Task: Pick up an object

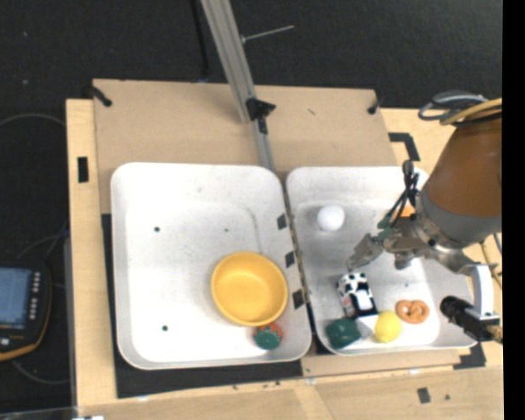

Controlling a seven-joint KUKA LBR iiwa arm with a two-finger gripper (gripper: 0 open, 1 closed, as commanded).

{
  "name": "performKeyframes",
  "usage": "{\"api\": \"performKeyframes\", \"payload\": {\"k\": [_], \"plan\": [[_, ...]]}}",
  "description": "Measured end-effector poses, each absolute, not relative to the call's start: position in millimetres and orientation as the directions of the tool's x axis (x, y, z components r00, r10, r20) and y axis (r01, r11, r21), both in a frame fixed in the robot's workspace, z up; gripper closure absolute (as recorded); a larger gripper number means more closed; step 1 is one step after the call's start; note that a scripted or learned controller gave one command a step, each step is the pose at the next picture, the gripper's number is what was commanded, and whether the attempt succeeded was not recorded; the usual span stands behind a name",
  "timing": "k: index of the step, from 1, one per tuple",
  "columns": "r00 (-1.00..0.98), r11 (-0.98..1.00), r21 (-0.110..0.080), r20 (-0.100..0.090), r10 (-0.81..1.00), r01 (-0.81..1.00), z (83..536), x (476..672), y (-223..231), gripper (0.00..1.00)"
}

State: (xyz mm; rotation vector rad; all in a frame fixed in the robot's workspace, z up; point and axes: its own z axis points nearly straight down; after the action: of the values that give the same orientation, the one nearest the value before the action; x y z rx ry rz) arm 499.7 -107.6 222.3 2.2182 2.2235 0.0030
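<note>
My gripper (383, 255) hovers in the right bin (308, 201), open, with nothing between its fingers. Just below it lies a black and white toy cow (357, 292). A white ball (331, 218) rests up and to the left of the gripper. Along the bin's front edge sit a dark green object (342, 331), a yellow ball (387, 326) and an orange pretzel-shaped piece (411, 311). The left bin (157, 226) holds a yellow bowl (248, 287) and a small teal and red object (268, 336) at its front.
The grey and orange arm (468, 182) covers the right bin's right side. A metal pole (236, 59) slants from the top down to the gap between the bins. A handheld screen device (13, 309) lies at the far left, off the bench.
</note>
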Motion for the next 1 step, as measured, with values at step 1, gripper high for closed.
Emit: {"api": "performKeyframes", "payload": {"k": [1], "plan": [[0.000,0.000,0.003,0.000,1.000,1.000,222.3,499.8,-107.9,0.00]]}}
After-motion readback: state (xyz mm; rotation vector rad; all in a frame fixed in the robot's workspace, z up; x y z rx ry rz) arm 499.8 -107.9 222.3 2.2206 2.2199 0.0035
